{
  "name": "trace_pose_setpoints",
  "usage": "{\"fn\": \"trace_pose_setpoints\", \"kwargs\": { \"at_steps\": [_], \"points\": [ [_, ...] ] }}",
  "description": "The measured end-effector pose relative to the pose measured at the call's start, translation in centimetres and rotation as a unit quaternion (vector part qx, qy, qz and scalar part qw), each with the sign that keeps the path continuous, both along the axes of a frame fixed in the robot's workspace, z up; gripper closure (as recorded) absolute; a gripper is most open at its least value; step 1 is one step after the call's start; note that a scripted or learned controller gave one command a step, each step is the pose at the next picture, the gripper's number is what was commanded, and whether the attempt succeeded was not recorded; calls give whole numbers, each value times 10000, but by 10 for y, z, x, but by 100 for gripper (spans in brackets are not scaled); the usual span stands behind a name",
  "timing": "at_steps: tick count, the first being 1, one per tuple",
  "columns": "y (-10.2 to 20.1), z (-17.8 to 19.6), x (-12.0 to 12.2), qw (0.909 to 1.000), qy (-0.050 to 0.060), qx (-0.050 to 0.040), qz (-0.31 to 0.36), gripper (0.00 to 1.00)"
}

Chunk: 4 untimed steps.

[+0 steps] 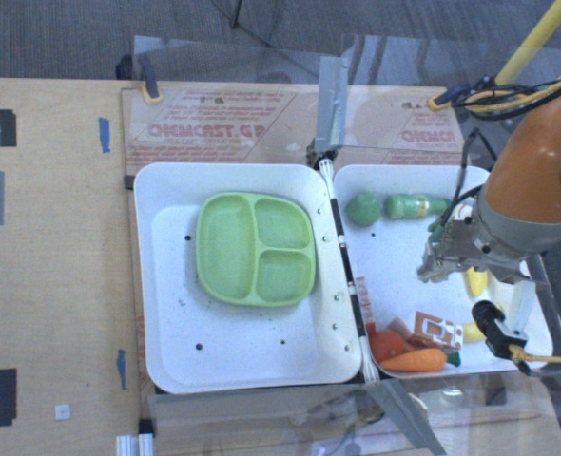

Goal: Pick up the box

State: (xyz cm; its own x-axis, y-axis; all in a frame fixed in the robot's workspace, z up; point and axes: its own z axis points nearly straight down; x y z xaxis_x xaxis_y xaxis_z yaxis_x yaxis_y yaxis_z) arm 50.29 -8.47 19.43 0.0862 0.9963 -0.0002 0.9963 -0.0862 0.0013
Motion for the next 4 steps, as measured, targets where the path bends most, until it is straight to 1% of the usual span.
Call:
{"fn": "trace_pose_setpoints", "kwargs": {
  "at_steps": [1, 2, 3, 4],
  "points": [
    [30, -10, 63, 9985, 8, -4, -555, 100],
    [106, 131, 106, 9976, 8, -4, -695, 100],
    [92, 242, 164, 9990, 0, -5, -443, 100],
    [92, 241, 164, 9990, 3, -4, -443, 0]
  ]
}}
